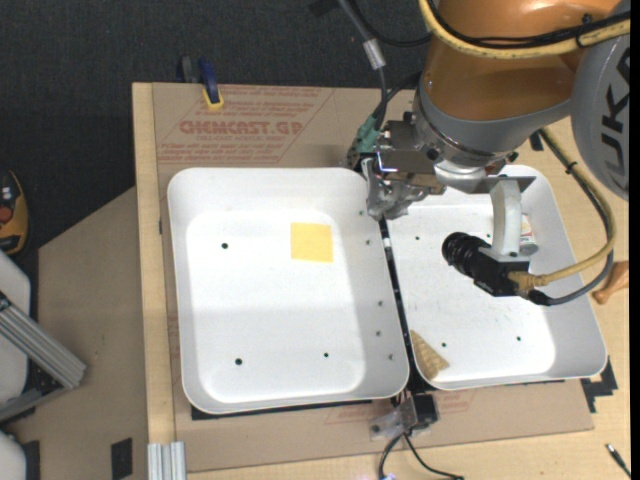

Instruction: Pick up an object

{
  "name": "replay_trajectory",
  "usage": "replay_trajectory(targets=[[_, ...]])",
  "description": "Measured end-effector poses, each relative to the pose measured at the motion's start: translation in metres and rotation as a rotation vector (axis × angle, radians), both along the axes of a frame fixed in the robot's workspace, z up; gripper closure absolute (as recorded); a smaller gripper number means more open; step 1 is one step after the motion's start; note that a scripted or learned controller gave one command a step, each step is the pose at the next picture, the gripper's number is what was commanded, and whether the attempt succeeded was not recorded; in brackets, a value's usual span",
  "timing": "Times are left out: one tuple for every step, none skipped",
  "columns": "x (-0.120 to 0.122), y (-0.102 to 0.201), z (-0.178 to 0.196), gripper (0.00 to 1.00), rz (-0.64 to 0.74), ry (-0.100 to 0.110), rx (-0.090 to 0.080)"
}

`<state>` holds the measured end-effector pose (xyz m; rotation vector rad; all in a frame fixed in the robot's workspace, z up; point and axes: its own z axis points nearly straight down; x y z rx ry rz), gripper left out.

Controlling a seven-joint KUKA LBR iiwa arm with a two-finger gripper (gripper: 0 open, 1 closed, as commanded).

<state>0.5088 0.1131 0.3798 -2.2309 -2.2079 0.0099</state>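
The left bin point(200, 298) lay open from above except for a yellow square point(311, 241). The arm point(500, 58) overhung the right bin point(560, 338), crowding its far half; its near half stood clear.

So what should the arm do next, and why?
Probably shift left and lower toward the yellow square, which lies flat and alone in the left bin. The gripper hangs over the divide between the two bins, with nothing seen between its fingers, and that square looks like the easiest thing to reach.
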Motion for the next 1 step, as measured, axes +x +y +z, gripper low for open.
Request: replay_trajectory(targets=[[0.0239,0.0582,0.0149,1.0,0.016,-0.01,0.004]])
